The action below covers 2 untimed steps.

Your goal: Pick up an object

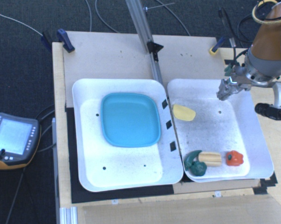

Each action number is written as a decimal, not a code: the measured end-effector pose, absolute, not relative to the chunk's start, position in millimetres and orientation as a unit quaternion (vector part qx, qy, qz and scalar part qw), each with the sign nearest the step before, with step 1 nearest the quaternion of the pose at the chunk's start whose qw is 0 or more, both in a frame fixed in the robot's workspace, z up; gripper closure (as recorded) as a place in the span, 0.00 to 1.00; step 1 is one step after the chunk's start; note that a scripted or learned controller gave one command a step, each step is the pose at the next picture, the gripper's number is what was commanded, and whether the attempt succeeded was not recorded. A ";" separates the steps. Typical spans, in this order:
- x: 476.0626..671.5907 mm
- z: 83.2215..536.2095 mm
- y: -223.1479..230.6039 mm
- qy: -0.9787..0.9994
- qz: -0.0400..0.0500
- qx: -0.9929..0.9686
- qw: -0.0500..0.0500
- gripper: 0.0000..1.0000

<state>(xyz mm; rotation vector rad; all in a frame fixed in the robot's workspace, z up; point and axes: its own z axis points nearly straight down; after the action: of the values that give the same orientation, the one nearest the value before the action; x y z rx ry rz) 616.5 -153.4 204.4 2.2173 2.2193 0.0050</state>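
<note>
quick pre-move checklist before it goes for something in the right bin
1. Targets present in the right bin: ok. Yellow piece, green toy, tan block and red toy all lie there.
2. Gripper free of any object: ok, nothing seen held.
3. Jaws open enough to grasp: cannot tell, too small and blurred.
4. Gripper over a target: not ok, it hangs at the bin's upper part, apart from every item.
5. Target standing alone: ok for the yellow piece; not ok for the green toy and tan block, which touch.
6. Blue plate out of the way: ok, it sits in the left bin.
</note>
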 end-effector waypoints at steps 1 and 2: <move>611.0 250.5 -148.5 0.707 0.001 0.707 0.002 1.00; 605.6 244.5 -105.5 0.708 0.000 0.706 0.000 1.00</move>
<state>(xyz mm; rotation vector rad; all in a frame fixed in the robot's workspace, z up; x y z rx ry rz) 605.6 -105.5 244.5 2.2184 2.2252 0.0009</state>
